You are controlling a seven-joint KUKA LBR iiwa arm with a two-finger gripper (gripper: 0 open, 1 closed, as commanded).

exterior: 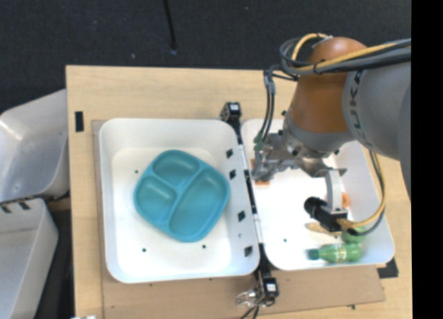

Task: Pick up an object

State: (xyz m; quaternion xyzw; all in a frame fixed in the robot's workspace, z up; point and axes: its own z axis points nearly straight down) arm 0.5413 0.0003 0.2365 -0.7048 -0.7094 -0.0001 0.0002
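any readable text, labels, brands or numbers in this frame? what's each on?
"UK": dark letters on the grey arm casing, cut off by the orange band; the rest of the word is hidden.
green bottle: no label text can be made out, too small and blurred.
blue divided plate, white bins: no markings to read.

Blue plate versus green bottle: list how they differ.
The blue plate is wide, flat and divided into compartments; the green bottle is small, slim and lies on its side. The plate sits in the left bin, the bottle in the right bin's near corner. Both rest on white bin floors.
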